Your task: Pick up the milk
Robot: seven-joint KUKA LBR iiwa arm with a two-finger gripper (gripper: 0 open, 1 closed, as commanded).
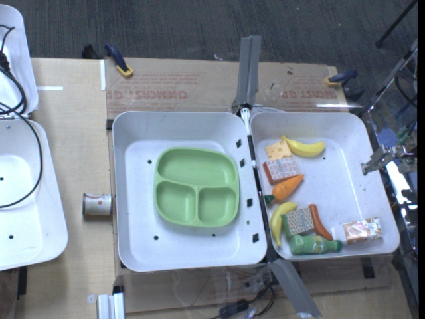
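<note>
one milk carton (362, 230) lies in right bin's (352, 121) corner

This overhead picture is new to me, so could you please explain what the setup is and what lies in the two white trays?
A single camera fixed above a bench looks down at a slant. On the bench sit two shallow white bins side by side. The left bin holds a green divided plate. The right bin holds toy food: a banana near the top, a carrot in the middle, a green bottle at the lower edge, and a small milk carton in the lower right corner, lying apart from the rest. The milk is what the machine should pick up. The machine is a robot arm reaching in from the right; some of its metal parts show at the right edge. Nothing is seen held.
</note>
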